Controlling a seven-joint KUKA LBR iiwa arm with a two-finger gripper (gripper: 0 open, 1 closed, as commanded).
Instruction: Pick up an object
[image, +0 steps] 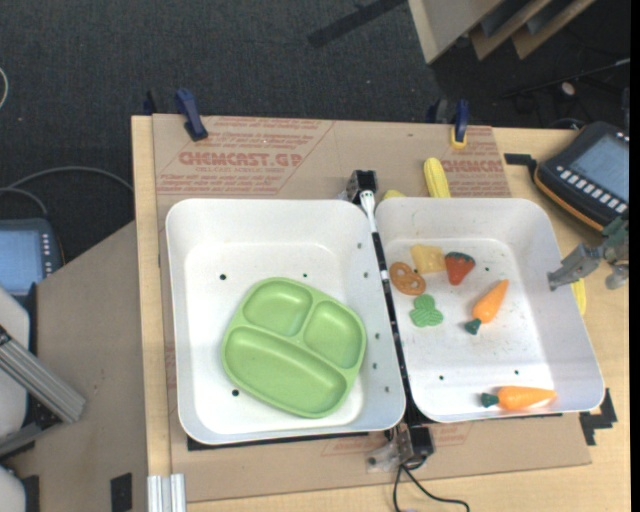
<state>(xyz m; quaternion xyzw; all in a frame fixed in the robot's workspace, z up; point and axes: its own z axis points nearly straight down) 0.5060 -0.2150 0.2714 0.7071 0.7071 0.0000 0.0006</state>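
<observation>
The right bin (560, 345) holds several toy foods: a pretzel (406, 278), a yellow wedge (428, 260), a strawberry (459, 267), an orange carrot (489, 303), a green leafy piece (427, 314) and a second carrot (520, 398) near the front wall. My gripper (582, 279) hangs over the bin's right rim, well right of the foods. It is open, with nothing between its fingers.
In the left bin (190, 300) lies a green divided plate (293, 345). A yellow corn cob (435, 178) rests on the board behind the right bin. A yellow object (579, 297) lies under the gripper beside the rim. A handheld pendant (590, 180) sits at the far right.
</observation>
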